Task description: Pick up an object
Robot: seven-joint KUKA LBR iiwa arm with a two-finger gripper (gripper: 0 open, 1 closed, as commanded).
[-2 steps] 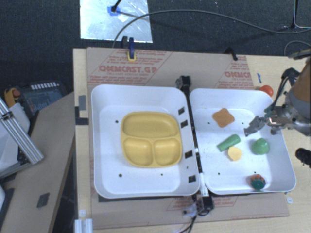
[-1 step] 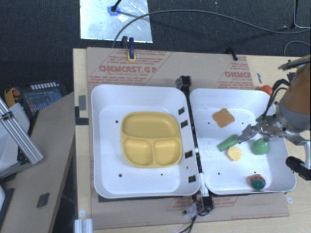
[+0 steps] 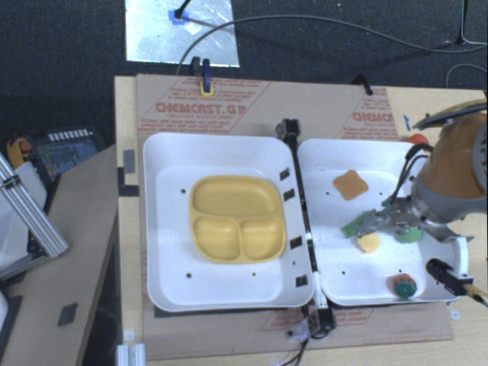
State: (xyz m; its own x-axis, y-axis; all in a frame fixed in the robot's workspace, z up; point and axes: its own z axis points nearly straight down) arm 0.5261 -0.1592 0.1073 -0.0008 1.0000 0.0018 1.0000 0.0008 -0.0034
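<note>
Toys lie scattered in the right bin point(image 3: 320, 204): nearest, a small round green-and-orange piece point(image 3: 404, 285); beyond it a pale yellow piece point(image 3: 369, 242) touching a green piece point(image 3: 354, 225), both just beside the tool point(image 3: 387, 219), whose clench or release I cannot tell; farthest, a flat orange-brown slab point(image 3: 350, 184), probably light, stiff, best pinched across its edges.

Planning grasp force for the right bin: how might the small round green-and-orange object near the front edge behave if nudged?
The round object looks ball-like, so it would probably roll. It seems small, likely light. Lying close to the bin wall, it may stop there.
</note>
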